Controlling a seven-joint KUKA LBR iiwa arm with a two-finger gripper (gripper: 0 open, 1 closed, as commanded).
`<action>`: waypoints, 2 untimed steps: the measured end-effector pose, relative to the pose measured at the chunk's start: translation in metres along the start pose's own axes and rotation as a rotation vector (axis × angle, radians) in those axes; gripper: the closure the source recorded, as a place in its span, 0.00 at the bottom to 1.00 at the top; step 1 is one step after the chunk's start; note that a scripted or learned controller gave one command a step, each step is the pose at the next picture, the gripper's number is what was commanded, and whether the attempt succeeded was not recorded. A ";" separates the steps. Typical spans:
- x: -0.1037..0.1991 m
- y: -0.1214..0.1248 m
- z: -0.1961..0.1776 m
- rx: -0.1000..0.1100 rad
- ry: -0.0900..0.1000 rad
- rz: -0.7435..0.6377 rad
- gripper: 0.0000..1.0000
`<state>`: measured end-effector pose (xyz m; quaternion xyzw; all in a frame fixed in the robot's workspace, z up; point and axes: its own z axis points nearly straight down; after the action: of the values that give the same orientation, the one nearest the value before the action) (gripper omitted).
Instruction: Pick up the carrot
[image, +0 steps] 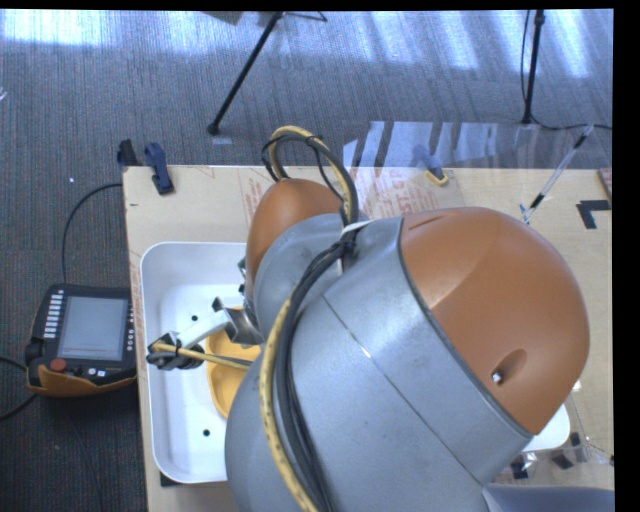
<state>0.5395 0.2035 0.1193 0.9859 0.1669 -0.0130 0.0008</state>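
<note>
My arm (400, 360) covers most of the view and reaches over the left white bin (160, 290). My gripper (233, 320) hangs low over the middle of that bin, largely hidden by the wrist. Just below it, an orange-yellow thing (224, 388) lies on the bin floor, half hidden under the arm. It may be the carrot, though its shape is too covered to be sure. I see nothing held in the gripper.
The arm hides almost all of the right bin, apart from a sliver of rim (556, 432) at lower right. A teach pendant (88, 338) lies on the floor to the left of the bench. A blue clamp (157, 166) sits at the bench's far left corner.
</note>
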 end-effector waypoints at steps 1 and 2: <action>0.004 0.002 -0.016 0.006 0.009 0.005 1.00; -0.015 0.015 0.014 0.021 0.044 -0.292 1.00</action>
<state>0.5303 0.1841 0.1055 0.9511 0.3083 0.0069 -0.0153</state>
